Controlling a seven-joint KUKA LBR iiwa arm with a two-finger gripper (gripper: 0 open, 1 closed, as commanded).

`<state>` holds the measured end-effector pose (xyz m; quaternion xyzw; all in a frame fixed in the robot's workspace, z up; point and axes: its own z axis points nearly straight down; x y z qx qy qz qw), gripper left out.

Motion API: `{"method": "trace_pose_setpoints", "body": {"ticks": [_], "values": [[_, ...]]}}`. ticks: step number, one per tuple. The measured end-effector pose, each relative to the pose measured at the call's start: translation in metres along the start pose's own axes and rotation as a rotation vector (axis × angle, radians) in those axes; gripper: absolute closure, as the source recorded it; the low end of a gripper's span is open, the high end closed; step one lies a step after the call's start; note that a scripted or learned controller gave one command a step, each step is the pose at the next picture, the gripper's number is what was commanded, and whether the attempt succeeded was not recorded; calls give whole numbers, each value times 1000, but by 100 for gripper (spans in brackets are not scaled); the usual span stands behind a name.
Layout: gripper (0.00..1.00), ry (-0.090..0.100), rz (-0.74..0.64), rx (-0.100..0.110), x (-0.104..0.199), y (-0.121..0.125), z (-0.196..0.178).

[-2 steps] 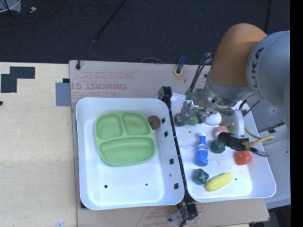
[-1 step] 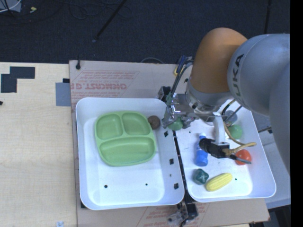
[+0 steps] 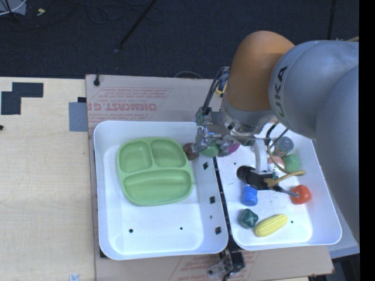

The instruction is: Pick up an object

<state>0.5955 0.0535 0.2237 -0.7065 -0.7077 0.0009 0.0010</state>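
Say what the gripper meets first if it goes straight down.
Probably the small green object directly under the gripper, by the right rim of the left bin; depth is unclear, so they may already touch.

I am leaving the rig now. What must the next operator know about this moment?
Gripper: above the wall between the bins; whether it holds anything, I cannot tell. A small green thing shows by its tip.
Left bin: green plate.
Right bin: blue block, corn, red ball.
Done: no pick confirmed.
To do: grasp one thing and lift it.
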Motion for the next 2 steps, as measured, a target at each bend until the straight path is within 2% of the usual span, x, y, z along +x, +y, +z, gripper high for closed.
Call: {"method": "trace_pose_setpoints", "body": {"ticks": [1,2], "values": [[100,0,2,3,4,-16,1],[100,0,3,-1,-1,-6,-13]]}}
